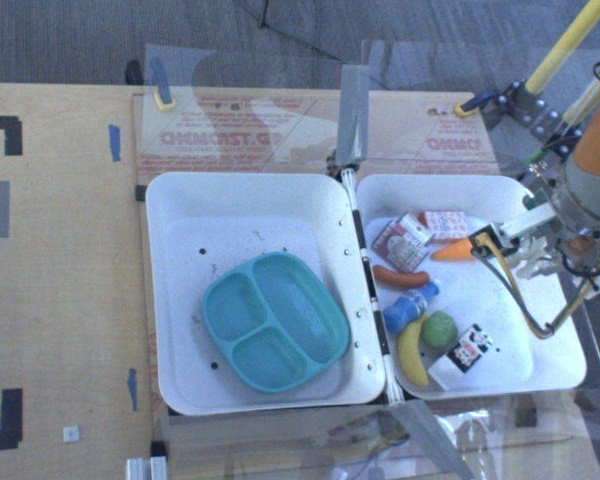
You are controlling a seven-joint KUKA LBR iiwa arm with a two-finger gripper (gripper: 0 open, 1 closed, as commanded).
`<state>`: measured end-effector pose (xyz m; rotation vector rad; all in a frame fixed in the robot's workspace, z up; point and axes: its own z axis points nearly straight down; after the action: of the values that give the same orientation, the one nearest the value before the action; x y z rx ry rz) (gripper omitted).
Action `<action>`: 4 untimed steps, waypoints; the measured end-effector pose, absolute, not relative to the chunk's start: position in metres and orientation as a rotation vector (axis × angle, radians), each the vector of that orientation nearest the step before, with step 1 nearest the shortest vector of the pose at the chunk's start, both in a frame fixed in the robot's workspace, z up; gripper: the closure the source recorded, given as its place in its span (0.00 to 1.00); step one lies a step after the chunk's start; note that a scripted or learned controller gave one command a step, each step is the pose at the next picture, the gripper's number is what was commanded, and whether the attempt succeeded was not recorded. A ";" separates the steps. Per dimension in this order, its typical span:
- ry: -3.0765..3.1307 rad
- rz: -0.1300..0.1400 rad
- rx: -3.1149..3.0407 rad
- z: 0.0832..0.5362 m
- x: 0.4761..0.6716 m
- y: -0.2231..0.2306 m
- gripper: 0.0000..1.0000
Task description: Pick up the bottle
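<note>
Nearest the camera, the right bin (555, 368) holds a loose cluster at its near left corner: a banana (412, 353) along the dividing wall, a green lime-like ball (440, 329) touching it on the right, and a small white carton with black print (467, 349) just beside the ball. The crowding suggests items dumped at random, not arranged.

The bottle (408, 306), blue and small, lies on its side immediately beyond the banana, close to the dividing wall, with its cap end pointing right and far. A red sausage (401, 277) lies just beyond it. Its flat posture and close neighbours leave little clearance for a grasp, in my judgement.

In the left bin (170, 208), a teal three-compartment tray (275, 320) sits at a slant near the centre.

Farther back in the right bin lie a carrot (452, 250), a red-and-white packet (403, 243) and a second red-printed packet (443, 223).

The pincer (540, 243) hangs over the right side of that bin, well apart from the bottle. Whether it is wide or narrow cannot be told; nothing is seen held. The task appears not yet begun.

The counter (60, 268) extends to the left.
</note>
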<state>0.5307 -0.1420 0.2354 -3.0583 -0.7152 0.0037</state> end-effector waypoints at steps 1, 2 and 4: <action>-0.714 0.004 -3.057 0.236 0.531 -0.142 0.00; -1.129 -0.023 -2.942 0.114 0.488 -0.101 0.00; -1.248 -0.006 -2.886 0.088 0.567 -0.094 0.00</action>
<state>0.5667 -0.0938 0.0881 -2.8855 -1.2476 -0.0062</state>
